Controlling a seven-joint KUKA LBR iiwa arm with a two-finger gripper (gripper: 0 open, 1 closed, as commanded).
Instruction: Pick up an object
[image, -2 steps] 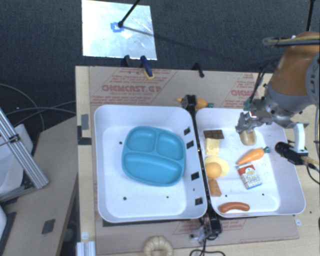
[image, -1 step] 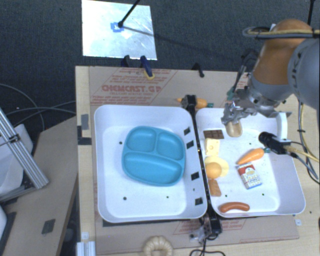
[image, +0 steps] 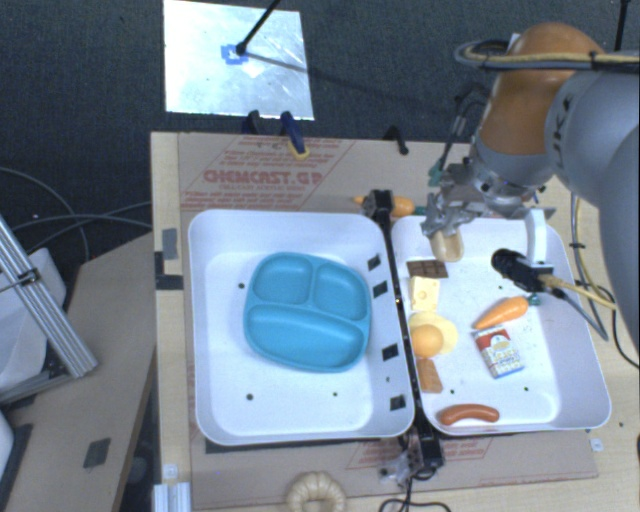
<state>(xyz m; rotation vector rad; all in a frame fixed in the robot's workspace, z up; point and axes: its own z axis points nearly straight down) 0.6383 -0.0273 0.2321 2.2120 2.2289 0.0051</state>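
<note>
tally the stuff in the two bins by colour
Blue: 1, the divided tray in the left bin
Orange: 2, carrot and round fruit
Brown: 2, chocolate bar and wafer
Yellow: 1, cheese
Red: 2, sausage and small box
Total: 8

Grey arm (image: 585, 110) reaching in from right, orange band above wrist, fingers (image: 446, 222) pointing down
</note>
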